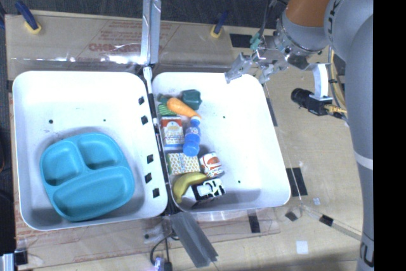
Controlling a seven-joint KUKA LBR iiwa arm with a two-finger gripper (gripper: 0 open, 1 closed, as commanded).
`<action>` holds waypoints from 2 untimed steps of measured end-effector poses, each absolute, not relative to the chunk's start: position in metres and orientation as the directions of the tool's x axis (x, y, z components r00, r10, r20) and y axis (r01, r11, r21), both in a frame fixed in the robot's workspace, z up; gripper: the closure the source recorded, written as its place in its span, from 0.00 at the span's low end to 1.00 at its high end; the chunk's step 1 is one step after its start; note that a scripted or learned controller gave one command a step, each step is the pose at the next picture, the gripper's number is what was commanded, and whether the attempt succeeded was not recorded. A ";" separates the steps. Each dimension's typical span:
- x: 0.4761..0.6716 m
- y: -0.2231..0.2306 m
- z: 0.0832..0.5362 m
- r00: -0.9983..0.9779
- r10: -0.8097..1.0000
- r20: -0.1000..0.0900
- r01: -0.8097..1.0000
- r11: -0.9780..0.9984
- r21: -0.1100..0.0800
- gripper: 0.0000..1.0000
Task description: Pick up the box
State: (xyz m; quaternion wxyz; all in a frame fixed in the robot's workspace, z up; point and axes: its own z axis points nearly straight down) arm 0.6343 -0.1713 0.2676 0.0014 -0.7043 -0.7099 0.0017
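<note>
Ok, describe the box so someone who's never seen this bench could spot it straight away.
Look in the right-hand white bin, along its left wall where small items are lined up. The box sits below the carrot and beside the blue bottle: flat, rectangular, red and white printing.

A tray (87, 176) lies in the left bin (25, 92); a box (172, 132), bottle (191, 138), carrot (180, 106) and banana (187, 184) line the right bin's (254, 155) left wall.

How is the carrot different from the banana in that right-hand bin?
The carrot is orange and straight, tapering to one end; the banana is yellow and curved. The carrot lies near the far end of the right bin, by a green item; the banana lies at the near end, touching a black-and-white item. Both lie close to the bin's left wall.
</note>
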 end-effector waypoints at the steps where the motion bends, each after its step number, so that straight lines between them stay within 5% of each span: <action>1: 0.565 -0.083 0.206 -0.112 0.994 0.000 0.994 0.112 -0.005 0.00; 2: 0.540 -0.099 0.137 0.099 0.995 0.001 0.995 -0.099 -0.006 0.00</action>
